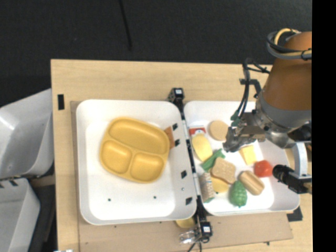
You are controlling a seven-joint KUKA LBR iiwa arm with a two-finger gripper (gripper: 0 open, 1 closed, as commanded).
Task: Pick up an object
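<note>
1. Now my dark two-finger gripper hangs low in the right white bin, just beside the pale yellow wedge.
2. Better to centre over one piece before closing.

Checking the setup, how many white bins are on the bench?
2. One bin on the left holds a yellow tray; the other bin on the right holds toy food.

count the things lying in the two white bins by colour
Yellow: 3 - compartment tray, oval toy, wedge
Tan: 3 - round biscuit, bread slice, bun
Green: 1 - knobbly toy
Red: 1 - small toy
Total: 8
</note>
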